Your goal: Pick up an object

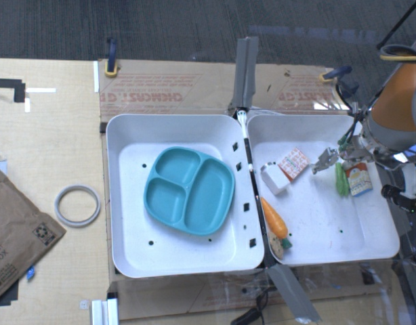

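Teal plastic fills the left bin (120,181): a divided plate (190,190) lies flat in its middle, well apart from anything the arm is near. Outside that bin, on the bench to the left, sit a tape ring (77,204) and a brown cardboard sheet (18,239).

Across the divider, the right bin (370,246) holds the candidates. A carrot (274,220) lies against the divider near the front corner, with a white block (274,179) and a small patterned packet (293,163) just behind it. Further right, a green item (341,179) lies beside a red-and-white carton (359,179).

As far as this view shows, nothing is picked yet: every object rests on a bin floor, so the whole grasp and lift appears to remain.

The gripper (324,161) hangs low over the right bin, between the packet and the green item, its metal fingers angled toward the left. They appear slightly spread with nothing between them. The arm (394,107) reaches in from the right edge, its orange band above the wrist over the bin's back corner.
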